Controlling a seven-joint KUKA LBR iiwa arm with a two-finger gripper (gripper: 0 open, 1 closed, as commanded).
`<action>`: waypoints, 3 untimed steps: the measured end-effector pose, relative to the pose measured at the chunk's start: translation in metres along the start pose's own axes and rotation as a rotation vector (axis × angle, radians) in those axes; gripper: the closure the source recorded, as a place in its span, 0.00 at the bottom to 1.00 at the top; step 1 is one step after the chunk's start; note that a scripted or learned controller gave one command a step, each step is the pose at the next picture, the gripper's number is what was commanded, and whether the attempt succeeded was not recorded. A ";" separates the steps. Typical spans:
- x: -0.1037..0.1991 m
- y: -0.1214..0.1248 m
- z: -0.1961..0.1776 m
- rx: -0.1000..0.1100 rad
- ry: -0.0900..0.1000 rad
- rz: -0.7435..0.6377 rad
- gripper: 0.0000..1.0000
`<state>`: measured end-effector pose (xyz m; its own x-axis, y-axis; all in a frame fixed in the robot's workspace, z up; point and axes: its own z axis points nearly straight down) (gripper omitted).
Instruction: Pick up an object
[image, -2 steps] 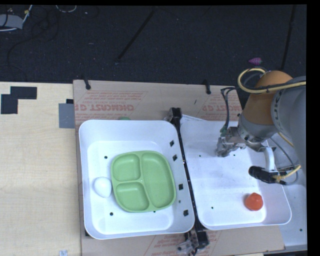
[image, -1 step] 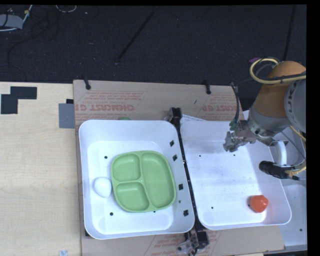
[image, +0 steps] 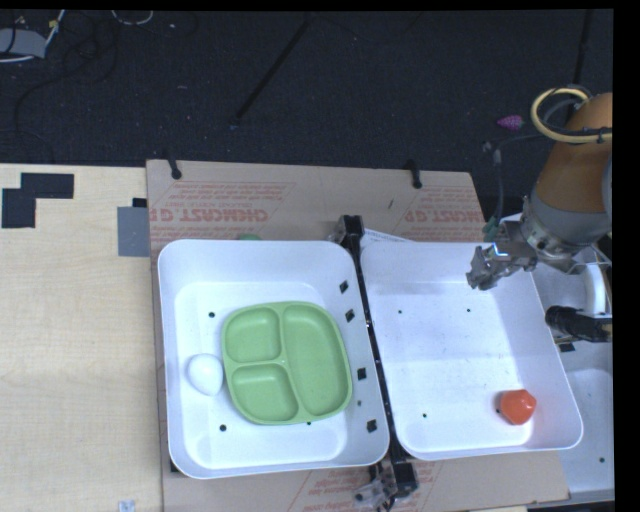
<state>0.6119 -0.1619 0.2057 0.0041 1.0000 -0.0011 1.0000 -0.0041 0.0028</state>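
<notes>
Arm: I had the KUKA reaching in from the right, its orange band high at the frame's right side, wrist over the right bin's (image: 440, 440) far right corner.
Gripper: The gripper (image: 487, 268) hung above that far right corner; I couldn't tell whether it was spread or closed, too small and dark from up here, and I saw nothing in it.
Nearest target: An orange-red ball-like object (image: 517, 406) sat alone on the right bin's floor, close to the near right corner, well apart from the gripper.
Left bin: The left bin (image: 185, 440) carried a green divided plate (image: 286, 361) around its middle, with a small white egg-shaped object (image: 206, 374) touching or just beside the plate's left edge.
Step in hand: I judged this the approach, nothing picked yet.
How I'd do it well: I reckoned the orange piece the best bet, being free on all sides. I'd travel toward the near right corner, centre squarely over it, descend straight, and close across its widest part, since a round thing could roll off a skewed pinch.
Risk: The bin's right wall stood near the object, so I'd keep the jaws aligned along that wall.
</notes>
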 end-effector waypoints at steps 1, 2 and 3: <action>-0.001 0.001 -0.039 0.000 0.000 -0.005 1.00; 0.059 -0.008 -0.030 0.007 0.003 -0.008 1.00; 0.104 -0.024 -0.036 0.007 0.004 -0.008 1.00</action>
<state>0.5880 -0.0576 0.2414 -0.0040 1.0000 0.0025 1.0000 0.0040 -0.0039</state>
